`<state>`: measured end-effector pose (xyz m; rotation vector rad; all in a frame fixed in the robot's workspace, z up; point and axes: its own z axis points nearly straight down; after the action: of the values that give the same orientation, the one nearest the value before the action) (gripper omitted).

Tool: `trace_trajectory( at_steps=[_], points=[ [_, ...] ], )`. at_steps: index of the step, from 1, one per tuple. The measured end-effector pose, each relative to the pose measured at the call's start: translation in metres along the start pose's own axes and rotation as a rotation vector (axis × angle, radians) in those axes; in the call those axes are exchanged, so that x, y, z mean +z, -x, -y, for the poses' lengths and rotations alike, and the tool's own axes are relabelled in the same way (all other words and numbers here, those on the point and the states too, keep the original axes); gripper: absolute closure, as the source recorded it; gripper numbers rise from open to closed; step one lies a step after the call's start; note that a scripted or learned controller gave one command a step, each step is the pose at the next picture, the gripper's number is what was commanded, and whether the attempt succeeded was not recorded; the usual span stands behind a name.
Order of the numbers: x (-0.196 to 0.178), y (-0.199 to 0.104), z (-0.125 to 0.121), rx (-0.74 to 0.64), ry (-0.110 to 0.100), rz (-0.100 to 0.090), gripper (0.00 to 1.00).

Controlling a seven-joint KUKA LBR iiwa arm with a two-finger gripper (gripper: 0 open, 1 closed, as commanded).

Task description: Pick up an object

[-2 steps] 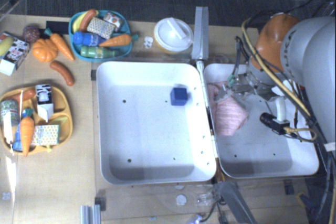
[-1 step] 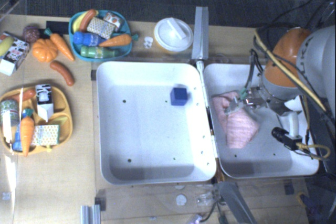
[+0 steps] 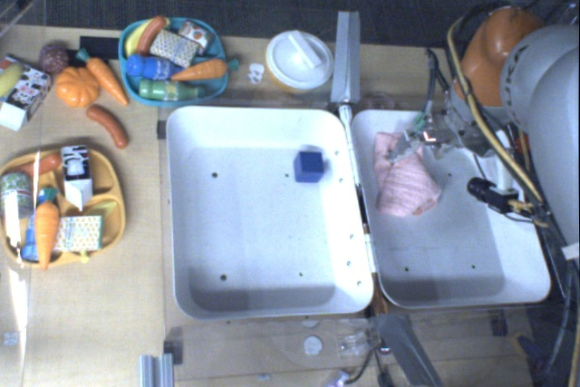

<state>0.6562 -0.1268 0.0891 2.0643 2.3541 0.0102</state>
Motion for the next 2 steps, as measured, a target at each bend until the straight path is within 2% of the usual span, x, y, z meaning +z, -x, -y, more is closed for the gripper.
trace_trajectory(
  at_steps=[1,2],
  points=[
    [0.0,0.0,0.0,0.0,0.0,0.0,0.0],
    [-0.002,0.002,0.061,-0.209,0.002,0.0,0.0]
  ],
)
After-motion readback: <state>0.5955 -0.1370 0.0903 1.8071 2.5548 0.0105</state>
